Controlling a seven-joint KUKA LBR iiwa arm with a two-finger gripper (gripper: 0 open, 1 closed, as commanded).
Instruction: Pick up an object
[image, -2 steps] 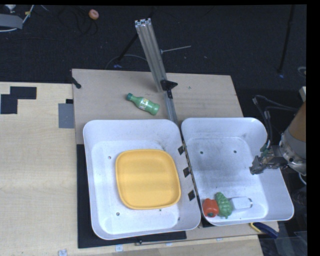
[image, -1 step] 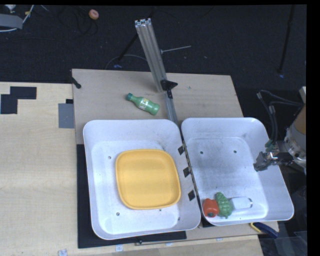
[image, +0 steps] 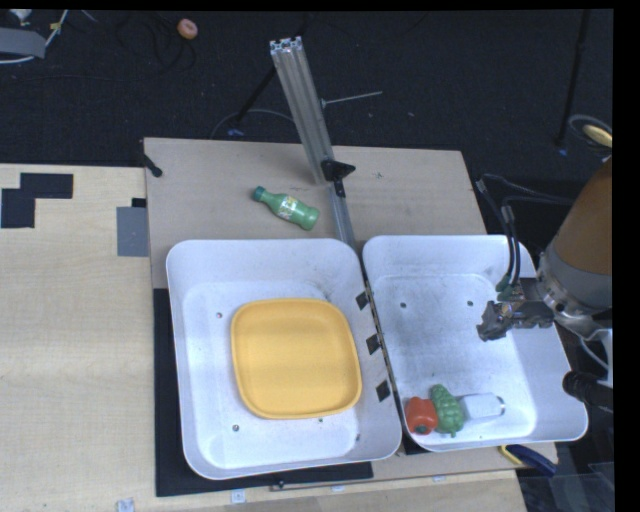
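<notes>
**Arm poised at the right bin, nothing lifted yet**

A pale wooden bench (image: 420, 190) sits against a dark floor strewn with cables, and on it we see 2 shallow white bins side by side. We take the right bin (image: 440, 300) as our landmark. Along its near edge lie the likeliest things to pick: a red object (image: 421, 415) touching a green knobbly object (image: 449, 410), with a small white piece (image: 483, 406) just beside them. We judge they sit there because the bin floor slopes toward that edge. The gripper (image: 497, 322) hangs over the right bin's right side, well apart from that cluster and farther from us; we cannot tell whether its claw is released or clenched, and we see nothing in it. So the pick looks not yet done.

Left of the right bin, the left bin (image: 190, 290) bears a yellow plate (image: 296, 356) lying flat. Beyond both bins a green bottle (image: 286, 207) lies on its side on the bench, beside a slanting metal rail (image: 308, 105).
</notes>
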